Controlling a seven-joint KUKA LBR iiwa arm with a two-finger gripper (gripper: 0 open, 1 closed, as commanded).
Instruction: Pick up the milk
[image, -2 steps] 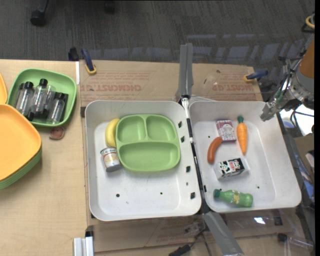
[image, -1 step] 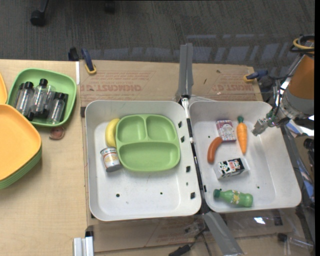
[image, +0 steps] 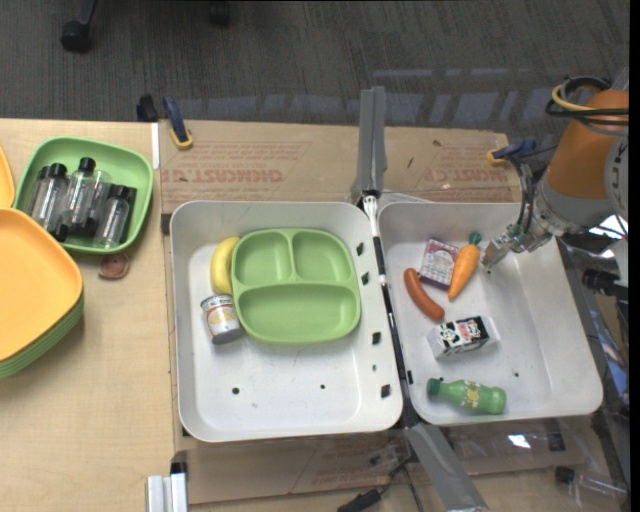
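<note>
Right white bin (image: 560, 380), milk (image: 464, 336) on its side, long axis left-right, gripper (image: 497, 251) state unclear

Gripper (image: 497, 252) low, arm angled down-left

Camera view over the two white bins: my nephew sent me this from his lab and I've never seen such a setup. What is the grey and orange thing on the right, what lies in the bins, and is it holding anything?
The picture comes from one fixed camera above the bench, looking down at a slant. The grey and orange thing is a robot arm reaching in from the right. Its gripper, a small two-finger claw, hangs over the right bin near the carrot. Nothing shows between its fingers.

Also in the right bin: the milk carton it is meant to pick up, a red sausage, a small pink packet and a green bottle.

The left bin holds a green divided tray, a banana and a small can.
</note>
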